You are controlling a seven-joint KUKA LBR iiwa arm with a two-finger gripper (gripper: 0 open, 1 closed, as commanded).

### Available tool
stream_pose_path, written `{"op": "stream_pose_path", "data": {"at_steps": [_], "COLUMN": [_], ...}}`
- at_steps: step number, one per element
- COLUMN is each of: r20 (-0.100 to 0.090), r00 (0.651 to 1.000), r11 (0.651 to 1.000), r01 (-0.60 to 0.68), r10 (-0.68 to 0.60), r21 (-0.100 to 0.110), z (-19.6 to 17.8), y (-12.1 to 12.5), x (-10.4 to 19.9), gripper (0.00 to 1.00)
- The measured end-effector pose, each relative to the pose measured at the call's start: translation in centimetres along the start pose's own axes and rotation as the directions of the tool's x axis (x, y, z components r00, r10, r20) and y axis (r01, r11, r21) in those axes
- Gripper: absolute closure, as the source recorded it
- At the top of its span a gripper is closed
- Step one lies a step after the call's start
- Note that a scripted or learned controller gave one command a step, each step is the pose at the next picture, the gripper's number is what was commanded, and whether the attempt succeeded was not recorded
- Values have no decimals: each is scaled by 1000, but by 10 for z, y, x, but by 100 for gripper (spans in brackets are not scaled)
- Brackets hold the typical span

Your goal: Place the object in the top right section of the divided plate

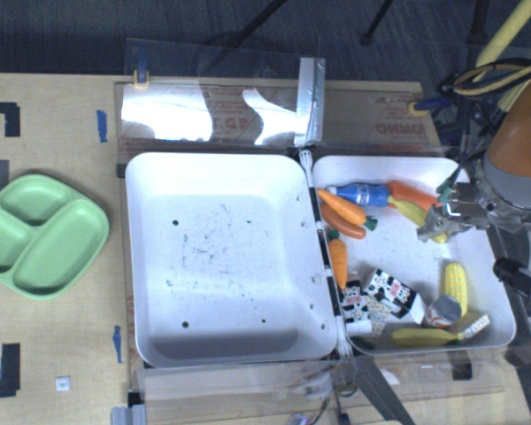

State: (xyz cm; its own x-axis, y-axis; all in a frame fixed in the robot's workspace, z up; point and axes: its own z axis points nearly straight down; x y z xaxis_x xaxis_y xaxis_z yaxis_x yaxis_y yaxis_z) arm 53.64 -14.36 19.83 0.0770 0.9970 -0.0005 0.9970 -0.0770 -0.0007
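Observation:
The green divided plate (78, 204) lies on the bench at the far left, outside the bins, with two small sections and one long one, all bare. My gripper (435, 224) hangs over the right side of the right bin (385, 164), close to a yellow piece (409, 210) and an orange piece (411, 193). The right bin also holds a blue bottle (363, 193), two carrots (343, 211) (338, 259), a corn cob (456, 282), a banana (423, 336) and a black-and-white patterned box (386, 292).
The left bin (150, 180) sits between the plate and the right bin. A clear panel with a metal post (310, 100) stands behind the bins. Cables and the arm's body (518, 162) crowd the right edge.

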Motion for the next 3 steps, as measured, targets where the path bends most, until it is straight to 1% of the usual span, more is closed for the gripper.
{"op": "stream_pose_path", "data": {"at_steps": [1, 2, 3], "r20": [-2, 0, 3], "r00": [960, 881, 722], "r11": [960, 881, 722], "r01": [281, 473, 692], "r10": [-281, -473, -692], "r21": [0, -2, -3], "z": [16, 18, 11], "y": [-44, -50, -50], "x": [-38, -82, -84], "gripper": [100, 100, 100]}}
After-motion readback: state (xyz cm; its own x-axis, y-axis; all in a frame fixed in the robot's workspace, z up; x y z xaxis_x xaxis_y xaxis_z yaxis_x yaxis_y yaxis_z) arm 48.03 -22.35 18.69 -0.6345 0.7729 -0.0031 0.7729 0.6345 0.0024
